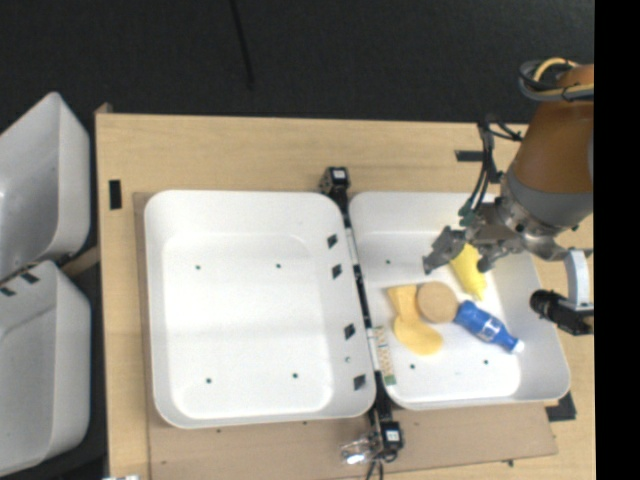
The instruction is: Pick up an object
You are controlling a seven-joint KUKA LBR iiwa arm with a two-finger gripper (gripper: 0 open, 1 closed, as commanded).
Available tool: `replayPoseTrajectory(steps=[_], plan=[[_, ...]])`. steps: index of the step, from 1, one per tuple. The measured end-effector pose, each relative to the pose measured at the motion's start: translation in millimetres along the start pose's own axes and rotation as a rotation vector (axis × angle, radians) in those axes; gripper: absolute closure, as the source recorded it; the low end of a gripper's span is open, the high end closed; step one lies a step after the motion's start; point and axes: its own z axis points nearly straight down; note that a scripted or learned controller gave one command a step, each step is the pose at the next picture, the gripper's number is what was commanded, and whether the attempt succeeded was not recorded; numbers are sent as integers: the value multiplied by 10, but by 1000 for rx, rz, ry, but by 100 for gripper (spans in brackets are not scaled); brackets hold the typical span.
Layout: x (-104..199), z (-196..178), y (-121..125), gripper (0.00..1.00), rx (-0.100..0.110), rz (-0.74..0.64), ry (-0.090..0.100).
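Hovering: gripper over yellow object, possibly touching.

Wrist band: orange, broad, rounded, seen above the right bin.
Wrist housing: grey metal, beneath the band.
Cables: black, routed beside the band.
Gripper: dark grey fingers.

Before me: two white bins, three yellow pieces, one tan round, one blue bottle.
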Motion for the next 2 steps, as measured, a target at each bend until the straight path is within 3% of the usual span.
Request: replayPoseTrajectory(steps=[1, 2], plan=[[174, 1254, -32, 0, -18, 2, -4], [116, 1389, 918, 0, -5, 4, -3]])
